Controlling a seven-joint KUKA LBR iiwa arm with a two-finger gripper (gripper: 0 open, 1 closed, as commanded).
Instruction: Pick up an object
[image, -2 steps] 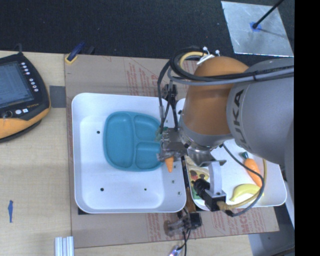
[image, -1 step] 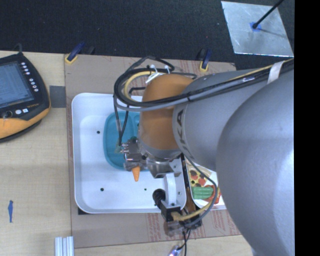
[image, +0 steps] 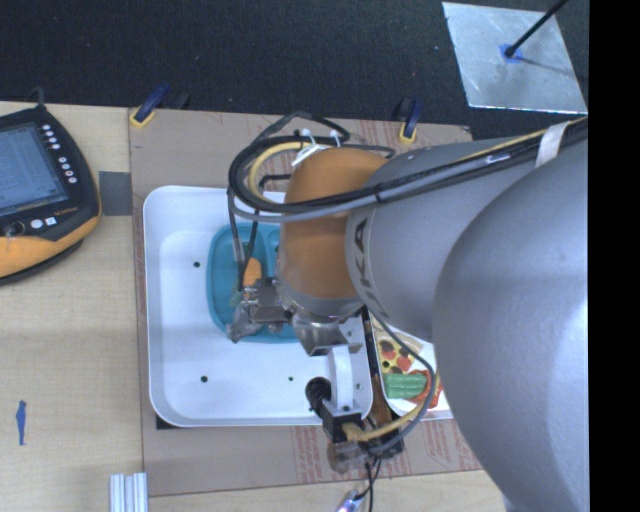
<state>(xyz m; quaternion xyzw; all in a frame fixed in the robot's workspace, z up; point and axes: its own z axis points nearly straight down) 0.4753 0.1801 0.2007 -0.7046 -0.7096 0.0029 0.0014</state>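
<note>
The grey arm (image: 470, 300) reaches in from the right and covers most of the right-hand bin, its orange band (image: 320, 230) sitting over the inner edge of the left white bin (image: 175, 380). The gripper (image: 245, 318) hangs low over a flat light-blue object (image: 222, 280) that lies in the right half of that bin. A small orange piece (image: 253, 270) shows just above the gripper, on or against the blue object. Whether the fingers are wide, narrow or closed on anything cannot be told, since the metal parts blur together there. Under the arm, a card with red and green printing (image: 405, 378) peeks out. A tablet-like pendant with an orange casing (image: 40, 190) rests on the table (image: 70, 380) at far left, well apart from the bin
</note>
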